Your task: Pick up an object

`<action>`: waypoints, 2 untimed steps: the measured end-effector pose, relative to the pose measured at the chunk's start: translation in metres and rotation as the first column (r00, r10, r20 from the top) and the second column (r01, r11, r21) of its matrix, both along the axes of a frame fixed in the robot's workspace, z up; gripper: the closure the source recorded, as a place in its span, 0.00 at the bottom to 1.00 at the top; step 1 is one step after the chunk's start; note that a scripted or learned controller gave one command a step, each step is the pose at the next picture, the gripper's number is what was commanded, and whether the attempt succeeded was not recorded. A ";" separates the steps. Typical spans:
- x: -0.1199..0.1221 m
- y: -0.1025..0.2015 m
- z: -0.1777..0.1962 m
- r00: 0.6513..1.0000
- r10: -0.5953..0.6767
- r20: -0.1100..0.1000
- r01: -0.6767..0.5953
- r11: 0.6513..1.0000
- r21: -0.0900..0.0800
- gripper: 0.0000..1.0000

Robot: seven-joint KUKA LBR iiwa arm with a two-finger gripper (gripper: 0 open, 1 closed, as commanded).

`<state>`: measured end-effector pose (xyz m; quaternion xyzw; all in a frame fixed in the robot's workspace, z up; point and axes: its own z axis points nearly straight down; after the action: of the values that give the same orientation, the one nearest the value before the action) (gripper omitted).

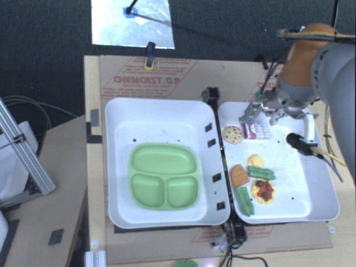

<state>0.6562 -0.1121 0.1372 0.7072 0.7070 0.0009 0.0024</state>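
Table (pixel 90 96), pale wood, under a printed cardboard sheet (pixel 150 79). Two shallow white bins sit side by side on the sheet, touching along their inner walls.

Left bin (pixel 114 149): one green divided tray (pixel 164 176), three compartments, lying flat near the middle.

Arm (pixel 336 74): grey and bulky, it comes in from the right edge above the right bin's (pixel 297 196) far corner. Orange band (pixel 305 60) sits above the wrist. The wrist angles down and to the left, toward the far end of the right bin.

End effector (pixel 261 114): low over the far part of the right bin, directly above the packet's upper edge. At this angle I cannot tell whether it is spread or closed, and nothing can be seen gripped in it.

Right bin contents, all loose on the floor of the bin:
- Pink-and-white packet (pixel 258 130), closest to the end effector, just below it in view.
- Orange wedge (pixel 240 176) near the inner wall.
- Round piece with red topping (pixel 263 191), toward the near end.
- Chocolate-chip cookie (pixel 232 134), just left of the packet and not touching it.
- Green pod (pixel 261 173), lying crosswise between the yellow lump and the round piece.
- Second green pod (pixel 245 200), below the orange wedge.
- Yellow lump (pixel 255 160), touching the crosswise pod.

A silvery sheet (pixel 133 15) lies beyond the table on dark carpet.
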 end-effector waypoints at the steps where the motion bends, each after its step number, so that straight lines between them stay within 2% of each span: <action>1: -0.059 0.004 -0.018 1.000 0.000 -0.009 0.000 1.000 0.003 0.00; 2: -0.060 -0.006 -0.002 1.000 0.001 -0.002 -0.001 1.000 0.001 0.00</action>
<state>0.5960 -0.1177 0.1352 0.7069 0.7073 0.0008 0.0012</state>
